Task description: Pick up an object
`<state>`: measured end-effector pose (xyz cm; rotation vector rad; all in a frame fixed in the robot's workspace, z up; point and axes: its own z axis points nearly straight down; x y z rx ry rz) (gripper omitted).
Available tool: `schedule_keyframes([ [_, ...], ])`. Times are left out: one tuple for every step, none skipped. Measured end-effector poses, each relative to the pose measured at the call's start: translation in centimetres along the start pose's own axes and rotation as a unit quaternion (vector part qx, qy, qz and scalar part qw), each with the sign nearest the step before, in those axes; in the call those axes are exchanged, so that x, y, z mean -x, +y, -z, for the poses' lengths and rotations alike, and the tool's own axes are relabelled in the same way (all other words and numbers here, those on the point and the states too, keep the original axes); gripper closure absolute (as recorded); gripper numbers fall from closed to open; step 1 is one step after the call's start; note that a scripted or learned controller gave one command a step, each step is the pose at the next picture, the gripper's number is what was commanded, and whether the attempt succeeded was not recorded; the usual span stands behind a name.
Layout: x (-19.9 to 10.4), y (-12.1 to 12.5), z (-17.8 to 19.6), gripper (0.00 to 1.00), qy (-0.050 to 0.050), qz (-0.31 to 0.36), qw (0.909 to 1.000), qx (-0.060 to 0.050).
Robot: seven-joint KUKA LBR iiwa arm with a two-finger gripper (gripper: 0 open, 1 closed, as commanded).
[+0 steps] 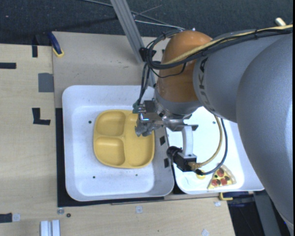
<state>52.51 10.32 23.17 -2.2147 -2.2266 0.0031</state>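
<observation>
A yellow divided plate (122, 139) lies in the left white bin (83, 181), with three compartments showing. The arm's wrist and orange band hang over the seam between the two bins. My gripper (144, 124) sits at the plate's upper right rim, seen from above, with its fingers hidden under the wrist housing. A pizza-slice toy (221, 177) lies at the front of the right bin (236, 136), close to the black part of the arm's cabling.
The big grey arm covers most of the right bin and the right side of the view. A grey pole (127, 18) slants in from the top. Black tape marks dot the wooden bench (19, 132) on the left.
</observation>
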Motion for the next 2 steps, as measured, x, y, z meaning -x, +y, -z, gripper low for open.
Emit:
schedule_keyframes([
  [0.22,0.26,-0.55,1.00,-0.001,-0.002,1.0000,-0.001],
  [0.22,0.26,-0.52,0.00,-0.001,-0.002,1.0000,0.000],
])
